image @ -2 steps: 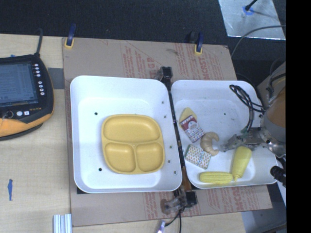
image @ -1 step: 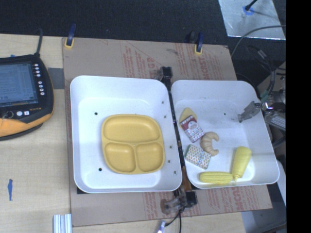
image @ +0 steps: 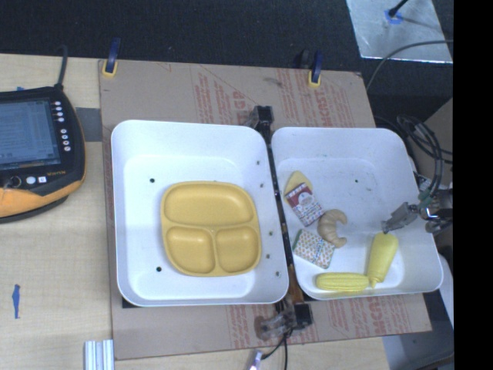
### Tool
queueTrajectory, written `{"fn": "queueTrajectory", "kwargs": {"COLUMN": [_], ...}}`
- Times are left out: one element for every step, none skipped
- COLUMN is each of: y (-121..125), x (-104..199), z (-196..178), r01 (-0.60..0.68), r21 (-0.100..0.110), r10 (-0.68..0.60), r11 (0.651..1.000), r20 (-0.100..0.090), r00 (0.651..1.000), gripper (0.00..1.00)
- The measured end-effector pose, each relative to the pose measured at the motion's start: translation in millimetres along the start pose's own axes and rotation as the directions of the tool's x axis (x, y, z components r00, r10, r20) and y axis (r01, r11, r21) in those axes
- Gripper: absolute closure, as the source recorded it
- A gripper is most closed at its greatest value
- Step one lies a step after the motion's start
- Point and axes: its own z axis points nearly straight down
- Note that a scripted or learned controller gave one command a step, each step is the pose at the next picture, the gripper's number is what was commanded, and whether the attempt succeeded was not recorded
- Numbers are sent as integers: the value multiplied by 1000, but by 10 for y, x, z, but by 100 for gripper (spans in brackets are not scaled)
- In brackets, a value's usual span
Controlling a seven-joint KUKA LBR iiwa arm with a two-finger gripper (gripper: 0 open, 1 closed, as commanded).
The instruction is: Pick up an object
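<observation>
Two shallow white plastic bins sat side by side on a sheet of brown cardboard (image: 231, 91) clamped to the bench. The left bin (image: 131, 160) held a yellow three-compartment plastic tray (image: 209, 227). The right bin (image: 362, 149) held a small red-and-white carton (image: 303, 200), a tan toy croissant (image: 333, 227), a checked white packet (image: 313, 247) touching the croissant, and two yellow toy corn cobs, one lying flat along the near wall (image: 342, 282), the other tilted just beside it (image: 382, 256). The grey two-finger gripper (image: 397, 220) reached in at the right bin's far-right side, above the tilted cob, holding nothing; whether its fingers were spread or closed could not be told. An orange-and-black handheld control pendant (image: 35, 153) lay at the left
</observation>
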Motion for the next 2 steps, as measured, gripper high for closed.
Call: {"fn": "queueTrajectory", "kwargs": {"y": [219,664], "x": [259,963], "z": [1023,966], "r01": [3,5], "r21": [-1,0], "r10": [-3,-5], "r11": [1000,1000], "r20": [0,0], "r00": [1000,1000], "gripper": [0,0]}}
